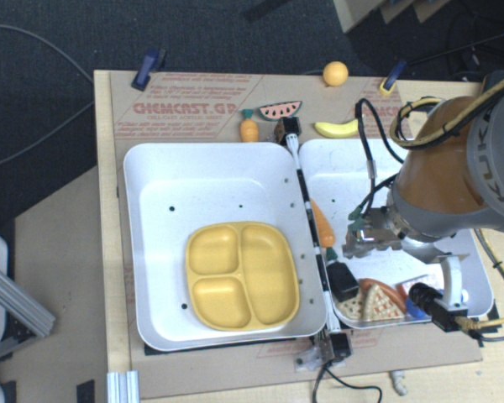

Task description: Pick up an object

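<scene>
The gripper [363, 240] hangs low over the right bin [346, 159], near its left wall; whether it is parted or closed cannot be told, and nothing shows in its grasp. Just beside it lies a carrot [322, 222]; a pizza slice [378, 300] lies below it. A yellow divided plate [241, 274] sits in the left bin [168, 183].

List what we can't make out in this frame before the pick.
- Gripper: finger state unreadable in the camera view; the arm's own body covers it.
- Right bin: much of its floor is hidden under the arm.
- Pizza slice toy: partly covered by the black object and arm hardware.
- Carrot: lies on the divider between bins; which side it rests on is unclear.
</scene>
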